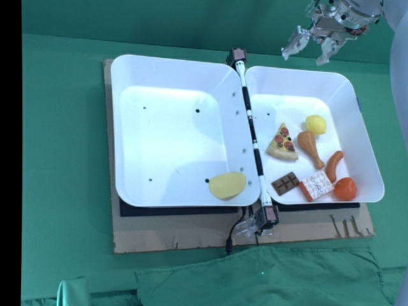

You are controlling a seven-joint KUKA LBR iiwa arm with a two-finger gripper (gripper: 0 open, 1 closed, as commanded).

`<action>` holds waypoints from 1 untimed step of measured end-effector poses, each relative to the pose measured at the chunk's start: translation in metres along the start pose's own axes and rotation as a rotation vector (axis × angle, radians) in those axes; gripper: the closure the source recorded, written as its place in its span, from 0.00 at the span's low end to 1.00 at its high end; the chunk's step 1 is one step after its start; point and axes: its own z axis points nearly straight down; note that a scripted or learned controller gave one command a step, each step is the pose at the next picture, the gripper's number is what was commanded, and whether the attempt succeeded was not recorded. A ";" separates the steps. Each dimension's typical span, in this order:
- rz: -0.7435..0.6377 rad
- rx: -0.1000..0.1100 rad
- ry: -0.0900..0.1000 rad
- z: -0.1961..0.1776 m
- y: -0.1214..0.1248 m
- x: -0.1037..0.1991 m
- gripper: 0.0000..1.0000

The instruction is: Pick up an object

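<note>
White bins side by side on the table, the tool (314,45) raised above the far rim of the right bin (364,123) with its fingers apart and nothing between them.

Toy food is gathered toward the near end of that right bin: a pizza slice (282,143), a lemon (315,124), a drumstick (310,148), a sausage (334,165), a chocolate bar (285,183), a printed packet (316,185) and a tomato (345,189); a yellow potato chip (227,185) lies alone at the near edge of the left bin (166,132). Judging from this, the risk is crowding: the packet touches the tomato and the sausage lies just beside both, so a descent there could nudge neighbours or close on two things. The flat chocolate and pizza may slip under the fingers, and the round tomato could roll aside.
</note>
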 end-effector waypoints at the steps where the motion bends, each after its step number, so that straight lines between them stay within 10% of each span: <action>1: 0.000 0.000 0.000 0.000 0.000 0.000 0.00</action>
